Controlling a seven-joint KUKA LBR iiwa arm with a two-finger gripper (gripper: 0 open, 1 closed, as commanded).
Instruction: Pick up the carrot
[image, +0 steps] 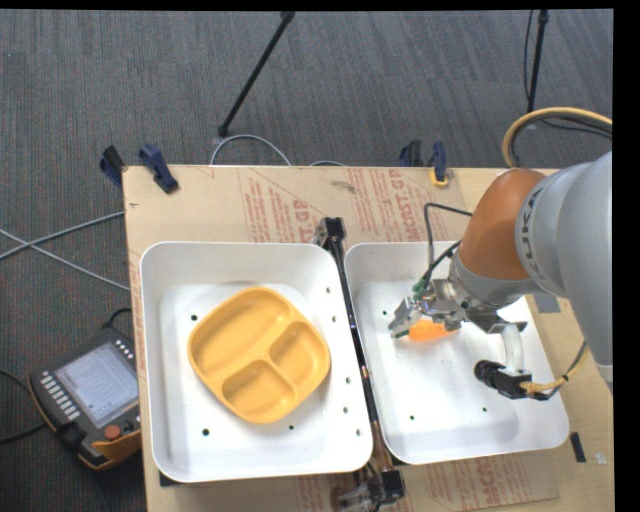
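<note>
2 white bins (160, 300), 1 yellow divided plate (259, 354), 1 carrot (428, 331), 1 gripper (418, 318), 1 teach pendant (88, 397)

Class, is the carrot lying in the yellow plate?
No. The carrot is in the right bin, at the gripper; the plate sits in the left bin.

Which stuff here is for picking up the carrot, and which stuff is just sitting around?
For the job:
- carrot, orange, in the right bin
- gripper, right at the carrot

Just sitting around:
- yellow divided plate in the left bin
- handheld controller on the floor
- blue clamps on the board's edge
</note>
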